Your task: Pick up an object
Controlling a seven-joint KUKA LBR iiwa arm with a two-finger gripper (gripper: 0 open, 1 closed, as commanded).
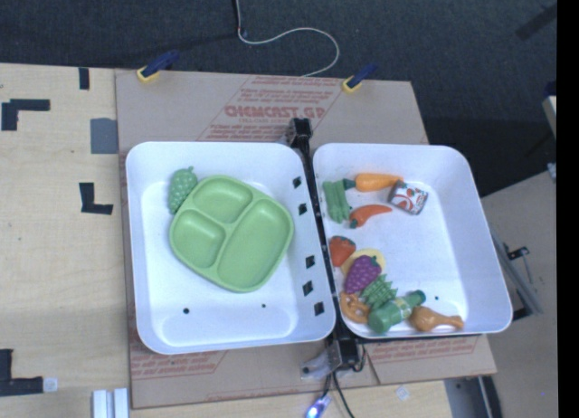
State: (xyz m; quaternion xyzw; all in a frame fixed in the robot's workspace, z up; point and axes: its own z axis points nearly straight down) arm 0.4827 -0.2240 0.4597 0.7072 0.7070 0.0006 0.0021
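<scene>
The right bin [452, 253] holds several toy foods along its left side: an orange carrot [376, 181], a small red and white can [408, 197], green beans [336, 200], an orange-red pepper [369, 215], a red tomato piece [341, 250], purple grapes [360, 272], green vegetables [387, 308] and a tan-orange squash shape [435, 320]. In the left bin [154, 299] a green divided plate [232, 233] lies flat, with a green grape bunch [182, 187] touching its upper left edge.
Both bins rest on a cardboard sheet [262, 109] held by blue and yellow clamps [157, 65] at the back. A white cable [289, 36] loops over the dark floor behind. A black divider [312, 226] joins the bins. Wooden bench surface [54, 253] lies to the left.
</scene>
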